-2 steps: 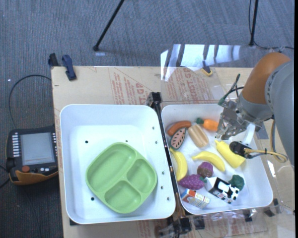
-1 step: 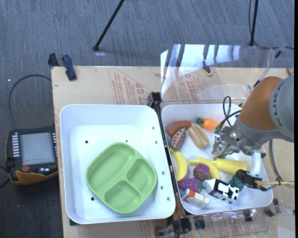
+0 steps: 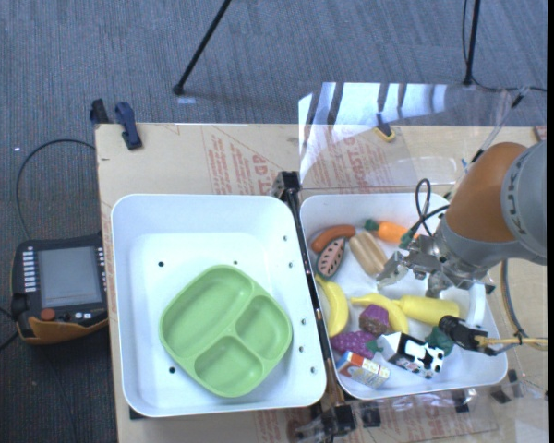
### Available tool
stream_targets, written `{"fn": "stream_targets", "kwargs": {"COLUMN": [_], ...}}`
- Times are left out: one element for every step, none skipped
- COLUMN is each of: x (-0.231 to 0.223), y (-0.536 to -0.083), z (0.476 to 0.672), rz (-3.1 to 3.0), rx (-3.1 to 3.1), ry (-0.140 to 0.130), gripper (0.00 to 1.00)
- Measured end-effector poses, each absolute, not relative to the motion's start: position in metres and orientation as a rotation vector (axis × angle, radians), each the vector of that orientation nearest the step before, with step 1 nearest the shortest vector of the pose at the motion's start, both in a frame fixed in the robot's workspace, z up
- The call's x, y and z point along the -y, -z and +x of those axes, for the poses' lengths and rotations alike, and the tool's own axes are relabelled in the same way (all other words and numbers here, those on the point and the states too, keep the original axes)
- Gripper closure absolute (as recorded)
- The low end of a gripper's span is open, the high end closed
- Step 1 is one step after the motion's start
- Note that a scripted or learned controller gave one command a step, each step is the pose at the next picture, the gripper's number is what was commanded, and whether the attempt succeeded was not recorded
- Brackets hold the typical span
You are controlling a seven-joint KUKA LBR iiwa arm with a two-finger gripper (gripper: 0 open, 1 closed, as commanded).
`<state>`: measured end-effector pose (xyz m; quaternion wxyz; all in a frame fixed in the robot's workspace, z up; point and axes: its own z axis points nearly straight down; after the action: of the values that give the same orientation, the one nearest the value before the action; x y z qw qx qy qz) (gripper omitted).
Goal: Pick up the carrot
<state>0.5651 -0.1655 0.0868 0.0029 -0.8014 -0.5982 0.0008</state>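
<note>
Carrot: the carrot (image 3: 385, 230) lies in the right bin (image 3: 499, 367), upper middle of that bin's floor, orange body with a green tip pointing left. Nothing holds it; it rests loose among the other toy foods.
Gripper: the gripper (image 3: 415, 264) hangs low over the right bin, just below and right of the carrot, near it but apart. Whether it is open or closed I cannot tell; the metal parts blur together against the white.
Arm: the grey arm (image 3: 522, 201) with its orange band comes in from the right of the frame and bends down over the bin, so its bulk covers the bin's upper right corner.
Why there: my read is the gripper is positioned close to the carrot for a grasp, though it sits slightly off the target.
Neighbours: a hot dog (image 3: 331, 236) lies left of the carrot, a bread roll (image 3: 367, 253) just below it. Those two crowd the approach.
Further clutter: a banana (image 3: 333, 305), a corn cob (image 3: 415, 308), purple grapes (image 3: 355, 342) and a cow-print carton (image 3: 417, 353) fill the lower half.
Left bin: the left bin (image 3: 138, 247) holds a green divided plate (image 3: 225, 329), well away from the action.
Counter: the counter (image 3: 203, 155) beyond is bare board.
</note>
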Motion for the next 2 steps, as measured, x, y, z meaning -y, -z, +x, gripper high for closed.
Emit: {"fn": "stream_targets", "kwargs": {"x": [0.189,0.196], "y": [-0.088,-0.082], "z": [0.619,0.638], "rz": [-2.521,-2.783], "rx": [1.871,1.385], "ry": [0.000,-0.040], "gripper": [0.00,0.00]}}
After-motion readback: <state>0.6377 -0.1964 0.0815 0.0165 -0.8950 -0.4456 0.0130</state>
